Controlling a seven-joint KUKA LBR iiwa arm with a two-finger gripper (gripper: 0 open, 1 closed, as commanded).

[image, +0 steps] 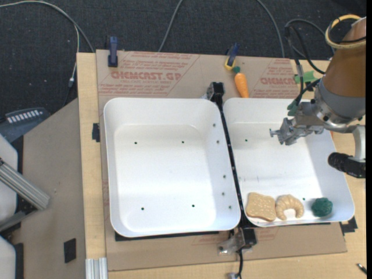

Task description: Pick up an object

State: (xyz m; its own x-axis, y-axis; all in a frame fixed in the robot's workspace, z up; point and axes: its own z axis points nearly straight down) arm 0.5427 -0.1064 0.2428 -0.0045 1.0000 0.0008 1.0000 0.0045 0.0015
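Gripper (286, 133) above right bin (273, 156); jaws state unclear. Along near wall: lumpy tan bread slice (260, 206), ridged croissant (289, 207), fuzzy green ball (322, 206).

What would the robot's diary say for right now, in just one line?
stage: reaching | gripper: over right bin, far end, nothing between fingers | toast, croissant, green ball: near edge | carrot: outside bins

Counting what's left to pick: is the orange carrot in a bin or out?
Out. The carrot lies on the board behind the right bin, beyond its far rim, near a blue clamp.
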